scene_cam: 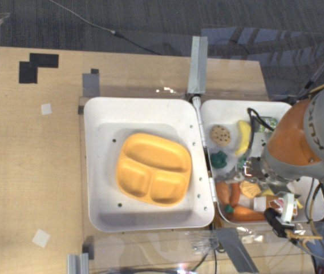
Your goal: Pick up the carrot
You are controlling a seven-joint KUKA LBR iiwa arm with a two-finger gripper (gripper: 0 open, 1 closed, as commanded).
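Observation:
The carrot (248, 213) is an orange piece lying flat near the front edge of the right bin (207, 110). My gripper (257, 179) hangs low over the middle of this bin, just behind and slightly right of the carrot, among the toy foods. The orange wrist band and grey arm cover much of the gripper and the bin's right half. Nothing can be seen lifted off the bin floor.
Around the carrot lie two reddish-orange pieces (229, 192), a green toy (218, 159), a cookie (221, 134), a banana (243, 137) and small yellow and white items (260, 203). A yellow divided plate (153, 169) sits in the left bin (102, 153).

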